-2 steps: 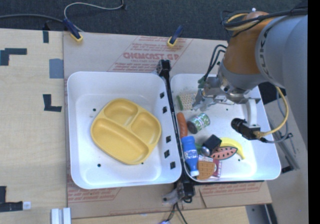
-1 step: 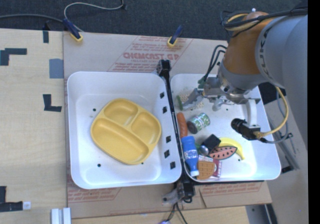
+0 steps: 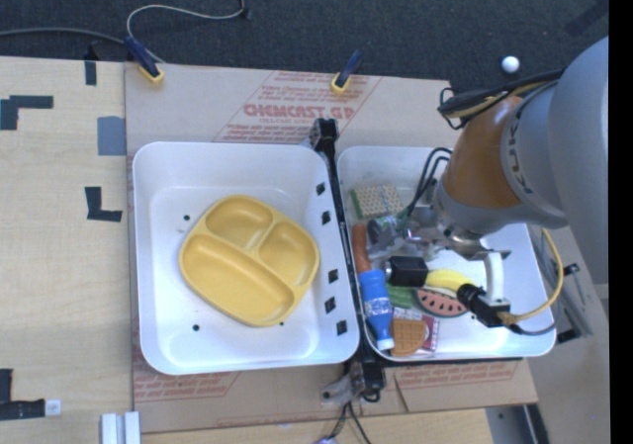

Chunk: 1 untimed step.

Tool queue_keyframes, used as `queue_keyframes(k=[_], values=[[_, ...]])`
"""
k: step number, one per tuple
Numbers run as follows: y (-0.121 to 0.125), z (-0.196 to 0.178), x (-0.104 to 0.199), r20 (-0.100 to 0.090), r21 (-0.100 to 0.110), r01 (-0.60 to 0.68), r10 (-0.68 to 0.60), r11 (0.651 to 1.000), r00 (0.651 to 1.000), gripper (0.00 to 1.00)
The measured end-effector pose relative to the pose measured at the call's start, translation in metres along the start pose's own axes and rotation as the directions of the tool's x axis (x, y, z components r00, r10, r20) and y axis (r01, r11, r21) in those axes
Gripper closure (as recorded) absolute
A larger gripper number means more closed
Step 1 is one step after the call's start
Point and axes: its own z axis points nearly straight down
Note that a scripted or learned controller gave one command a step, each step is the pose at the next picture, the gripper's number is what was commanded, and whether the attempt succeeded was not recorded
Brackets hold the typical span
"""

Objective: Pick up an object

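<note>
The right bin (image 3: 529,333) holds a heap of small objects. A blue tube (image 3: 375,302) lies along its left wall, with an orange stick (image 3: 360,246) just above it. Beside these lie a watermelon slice (image 3: 444,302), a yellow banana-like piece (image 3: 450,280), a brown waffle piece (image 3: 410,335) and a tan dotted pad (image 3: 376,199). My gripper (image 3: 398,250) hangs low over the left middle of this heap, right of the orange stick and above the blue tube. The wrist hides whatever lies directly under it.
The left bin (image 3: 158,333) holds a yellow divided plate (image 3: 249,259). A black divider (image 3: 336,234) runs between the bins. The grey arm with its orange band (image 3: 480,170) covers the right bin's upper right. Clamps and a cable sit beyond the bins.
</note>
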Motion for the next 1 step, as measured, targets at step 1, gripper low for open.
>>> queue_keyframes(k=[1], values=[[0.0221, 0.009, -0.0038, -0.001, 0.002, 0.0, 0.0, 1.0, 1.0, 0.0]])
